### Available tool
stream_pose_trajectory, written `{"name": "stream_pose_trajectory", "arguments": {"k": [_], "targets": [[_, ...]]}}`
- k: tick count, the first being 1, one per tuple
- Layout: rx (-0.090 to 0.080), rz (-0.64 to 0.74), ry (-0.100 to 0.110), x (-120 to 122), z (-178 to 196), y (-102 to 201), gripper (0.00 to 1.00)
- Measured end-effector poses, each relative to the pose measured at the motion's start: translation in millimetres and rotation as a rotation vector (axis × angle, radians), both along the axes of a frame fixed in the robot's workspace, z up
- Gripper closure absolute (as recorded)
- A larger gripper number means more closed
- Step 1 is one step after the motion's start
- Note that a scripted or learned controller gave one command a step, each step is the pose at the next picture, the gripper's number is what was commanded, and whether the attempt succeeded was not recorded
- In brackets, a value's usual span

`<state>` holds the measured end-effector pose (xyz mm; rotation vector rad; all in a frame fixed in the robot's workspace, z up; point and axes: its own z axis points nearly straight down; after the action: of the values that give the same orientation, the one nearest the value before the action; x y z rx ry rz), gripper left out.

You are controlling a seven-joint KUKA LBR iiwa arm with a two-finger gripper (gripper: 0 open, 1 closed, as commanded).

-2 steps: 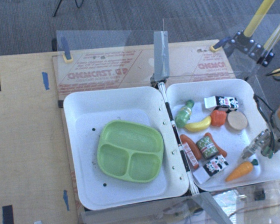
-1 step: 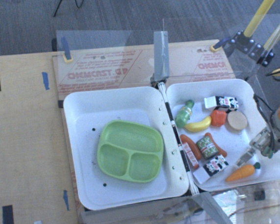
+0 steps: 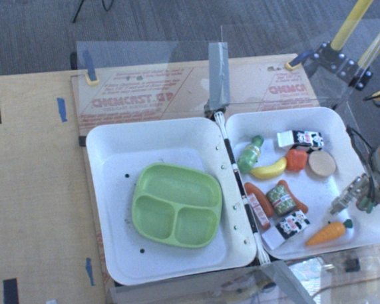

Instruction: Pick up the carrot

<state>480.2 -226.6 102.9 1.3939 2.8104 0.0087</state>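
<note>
The orange carrot (image 3: 327, 233) with a green tip lies flat near the front right corner of the right bin (image 3: 348, 126). Its green end points right. My gripper (image 3: 353, 197) hangs just above and a little behind the carrot, close to the bin's right wall, apart from the carrot. Nothing shows in its grasp. The grey arm enters from the right edge of the view.
The right bin also holds a green bottle (image 3: 250, 153), a banana (image 3: 269, 169), a tomato (image 3: 296, 160), a tan disc (image 3: 322, 164), a sausage (image 3: 258, 198), a can (image 3: 281, 199) and small cartons (image 3: 292, 224). The left bin holds a green divided plate (image 3: 176, 204).
</note>
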Motion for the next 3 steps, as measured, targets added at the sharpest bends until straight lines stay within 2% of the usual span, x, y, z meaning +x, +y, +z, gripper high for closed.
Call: {"name": "stream_pose_trajectory", "arguments": {"k": [1,2,3], "targets": [[0.0,0.0,0.0,0.0,-0.1,0.1,0.0],[-0.003,0.188,0.005,0.3,-16.9,3.1,0.0],[-0.003,0.182,0.001,1.3,-7.4,2.3,1.0]]}}
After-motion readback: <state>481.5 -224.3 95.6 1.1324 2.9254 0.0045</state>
